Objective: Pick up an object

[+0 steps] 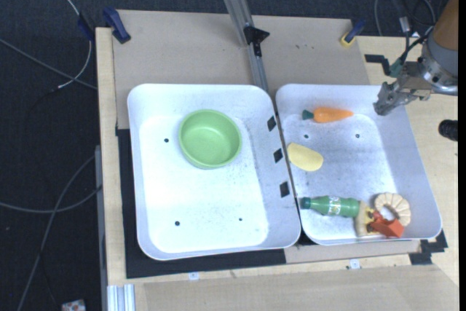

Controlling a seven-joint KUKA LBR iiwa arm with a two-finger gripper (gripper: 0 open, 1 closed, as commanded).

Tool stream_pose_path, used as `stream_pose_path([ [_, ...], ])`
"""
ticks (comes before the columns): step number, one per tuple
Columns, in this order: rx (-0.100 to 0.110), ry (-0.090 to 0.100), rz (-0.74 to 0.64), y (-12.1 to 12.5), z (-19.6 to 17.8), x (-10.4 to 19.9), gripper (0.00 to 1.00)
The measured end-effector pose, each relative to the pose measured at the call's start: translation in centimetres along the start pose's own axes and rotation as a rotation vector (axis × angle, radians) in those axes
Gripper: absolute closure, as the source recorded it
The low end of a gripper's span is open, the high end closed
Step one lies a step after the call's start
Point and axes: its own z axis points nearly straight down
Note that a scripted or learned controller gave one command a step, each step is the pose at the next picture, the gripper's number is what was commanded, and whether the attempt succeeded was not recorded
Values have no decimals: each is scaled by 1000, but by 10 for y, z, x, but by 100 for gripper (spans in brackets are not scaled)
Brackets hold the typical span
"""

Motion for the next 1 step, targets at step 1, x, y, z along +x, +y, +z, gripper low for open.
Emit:
stream_pose_path([
  [1,2,-1,0,2,-18,0,100],
])
